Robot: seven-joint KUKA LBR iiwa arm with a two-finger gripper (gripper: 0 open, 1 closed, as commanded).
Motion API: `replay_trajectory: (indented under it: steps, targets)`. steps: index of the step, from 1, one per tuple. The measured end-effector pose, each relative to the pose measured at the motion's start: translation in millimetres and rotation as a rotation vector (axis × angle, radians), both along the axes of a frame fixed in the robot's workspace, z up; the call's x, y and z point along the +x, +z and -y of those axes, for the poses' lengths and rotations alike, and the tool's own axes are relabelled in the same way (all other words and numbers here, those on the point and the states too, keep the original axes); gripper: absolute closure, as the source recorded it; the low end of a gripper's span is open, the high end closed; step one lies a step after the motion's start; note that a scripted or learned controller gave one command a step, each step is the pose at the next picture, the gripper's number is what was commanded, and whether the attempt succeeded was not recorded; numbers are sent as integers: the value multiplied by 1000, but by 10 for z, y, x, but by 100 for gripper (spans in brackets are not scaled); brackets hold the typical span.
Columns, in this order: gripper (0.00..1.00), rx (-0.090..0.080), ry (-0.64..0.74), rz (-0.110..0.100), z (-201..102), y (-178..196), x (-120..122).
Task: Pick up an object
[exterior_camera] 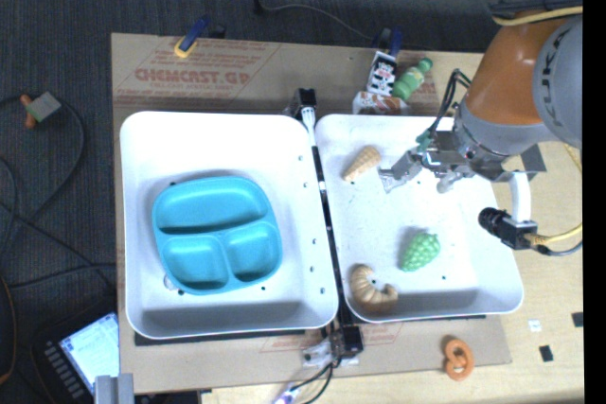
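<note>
Green grapes (419, 251) lie below the open, empty tool (418, 167) at right of frame; their bumpy shape could slip the grasp.

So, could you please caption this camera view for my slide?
Gripper open over the right bin, near cone, grapes and croissant.

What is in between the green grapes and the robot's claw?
Nothing: the camera view shows bare white bin floor between the gripper and the green grapes.
</note>
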State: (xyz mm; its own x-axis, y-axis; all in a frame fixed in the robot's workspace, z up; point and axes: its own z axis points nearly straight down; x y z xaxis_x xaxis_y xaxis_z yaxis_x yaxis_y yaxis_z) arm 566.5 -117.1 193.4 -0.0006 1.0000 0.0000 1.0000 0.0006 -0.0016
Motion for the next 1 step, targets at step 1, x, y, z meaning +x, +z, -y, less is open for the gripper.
replay_trajectory:
  steps: [1]
  targets:
    - [0,-2,-1,5,409,-1030,218]
